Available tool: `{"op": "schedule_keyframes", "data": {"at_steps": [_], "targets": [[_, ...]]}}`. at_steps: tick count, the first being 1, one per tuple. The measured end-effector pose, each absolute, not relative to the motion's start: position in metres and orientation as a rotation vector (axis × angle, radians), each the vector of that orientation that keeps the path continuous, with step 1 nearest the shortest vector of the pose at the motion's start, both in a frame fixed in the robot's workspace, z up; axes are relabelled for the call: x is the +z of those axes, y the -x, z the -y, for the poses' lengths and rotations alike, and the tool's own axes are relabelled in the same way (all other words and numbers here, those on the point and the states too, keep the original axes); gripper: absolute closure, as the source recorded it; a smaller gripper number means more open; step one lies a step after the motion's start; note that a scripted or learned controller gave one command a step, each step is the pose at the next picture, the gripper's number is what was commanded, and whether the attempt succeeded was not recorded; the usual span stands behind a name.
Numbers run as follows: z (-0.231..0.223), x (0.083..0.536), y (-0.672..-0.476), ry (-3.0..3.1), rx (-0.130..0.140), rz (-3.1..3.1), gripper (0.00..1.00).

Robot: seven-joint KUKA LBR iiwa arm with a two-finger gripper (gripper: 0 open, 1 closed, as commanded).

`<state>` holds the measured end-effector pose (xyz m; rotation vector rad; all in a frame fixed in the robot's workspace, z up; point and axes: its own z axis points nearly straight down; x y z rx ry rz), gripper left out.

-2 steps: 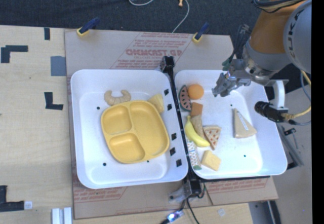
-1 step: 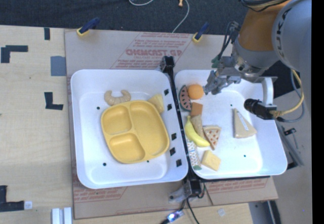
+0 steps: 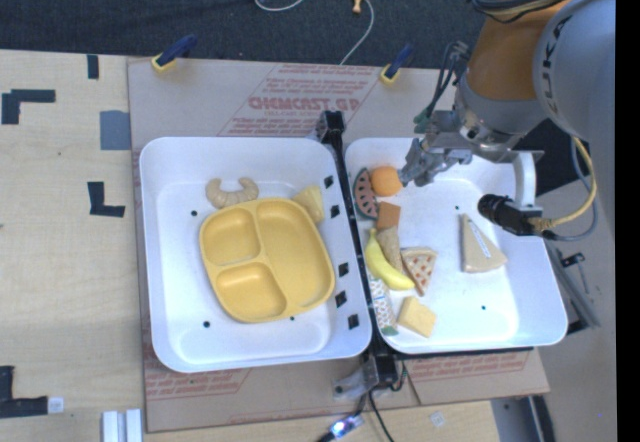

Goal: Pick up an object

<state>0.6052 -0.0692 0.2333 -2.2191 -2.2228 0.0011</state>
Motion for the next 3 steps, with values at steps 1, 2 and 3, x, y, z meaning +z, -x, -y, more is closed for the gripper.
{"op": "schedule_keyframes", "data": {"at_steps": [1, 2, 3], "targets": [[0.074, 0.213, -0.6036, 2.221, 0.005, 2.221, 1.0], [0.0711, 0.2144, -0.6047, 2.221, 0.003, 2.222, 1.0], [0.0762, 0.2147, -0.6081, 2.221, 0.003, 2.222, 1.0]]}}
